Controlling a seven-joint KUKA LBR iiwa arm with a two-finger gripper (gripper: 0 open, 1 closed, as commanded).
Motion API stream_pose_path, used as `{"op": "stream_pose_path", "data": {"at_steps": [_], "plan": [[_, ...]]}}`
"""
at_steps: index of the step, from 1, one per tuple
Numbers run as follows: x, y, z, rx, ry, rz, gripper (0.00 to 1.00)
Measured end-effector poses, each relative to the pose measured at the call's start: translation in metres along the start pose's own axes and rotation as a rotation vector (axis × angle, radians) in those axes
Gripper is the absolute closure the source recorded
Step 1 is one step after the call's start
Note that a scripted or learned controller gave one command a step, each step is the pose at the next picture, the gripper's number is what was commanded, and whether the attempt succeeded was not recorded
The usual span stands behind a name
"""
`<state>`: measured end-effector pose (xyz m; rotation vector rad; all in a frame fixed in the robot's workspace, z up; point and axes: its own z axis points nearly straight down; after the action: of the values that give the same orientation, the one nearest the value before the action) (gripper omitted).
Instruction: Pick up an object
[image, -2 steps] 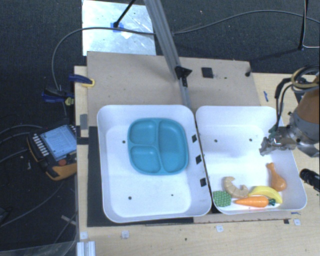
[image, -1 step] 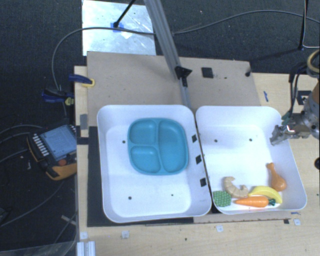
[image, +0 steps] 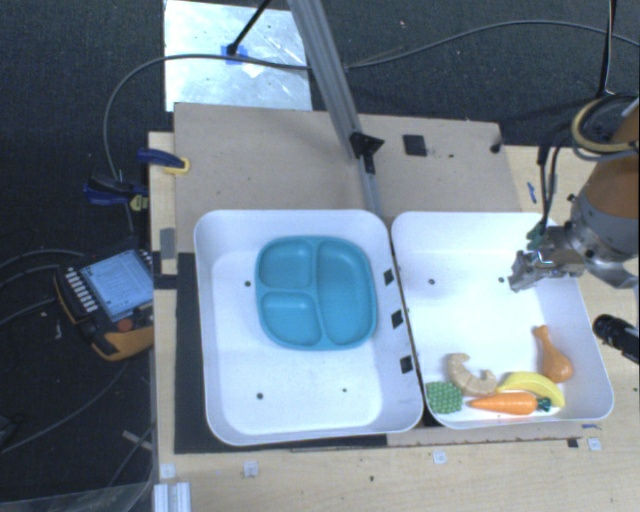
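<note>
The grey arm with its metal two-finger gripper (image: 522, 275) hangs over the right shallow white plastic bin (image: 470, 250), well clear of the toys.

From where I stand, the fingers are too small and blurred to tell how far apart they sit, and nothing shows between them. The toys lie bunched in that bin's near corner: an orange plastic drumstick (image: 553, 354), a yellow plastic banana (image: 533, 384), an orange plastic carrot (image: 504, 403) just in front of it, a beige curved piece (image: 468, 373) and a small green textured block (image: 445, 397). The left white bin (image: 225, 330) holds a blue divided plastic plate (image: 316, 291).
</note>
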<state>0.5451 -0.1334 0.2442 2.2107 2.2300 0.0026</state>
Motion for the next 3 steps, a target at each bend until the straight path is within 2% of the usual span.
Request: {"op": "stream_pose_path", "data": {"at_steps": [2,3], "plan": [[0.098,0.004,0.005,0.001,0.001,-0.001,1.0],[0.144,0.021,0.001,-0.001,0.001,-0.001,1.0]]}}
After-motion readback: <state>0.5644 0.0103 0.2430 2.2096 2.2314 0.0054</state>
